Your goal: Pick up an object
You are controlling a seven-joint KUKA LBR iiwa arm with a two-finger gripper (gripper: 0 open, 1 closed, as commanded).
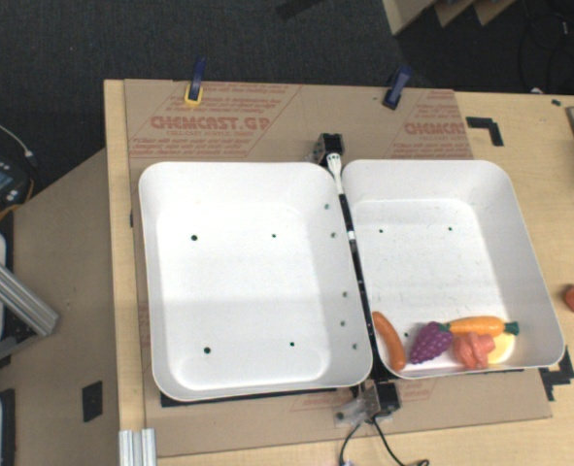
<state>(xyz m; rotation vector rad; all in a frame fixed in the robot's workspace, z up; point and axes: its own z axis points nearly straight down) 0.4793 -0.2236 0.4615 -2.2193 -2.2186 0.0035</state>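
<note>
Toys [447, 340] clustered in right bin's [500, 212] near corner.

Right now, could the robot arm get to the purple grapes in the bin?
Probably yes. The purple grapes lie uncovered near the front edge of the right bin, open from above. But a hot dog and a carrot crowd close beside them, so a clean grab might be tricky.

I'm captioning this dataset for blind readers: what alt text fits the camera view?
Two shallow white bins sit side by side on a cardboard-covered bench; the right bin holds a cluster of toy food along its near edge: a sausage, purple grapes, a carrot and a red piece. The left bin has bare white floor.
</note>
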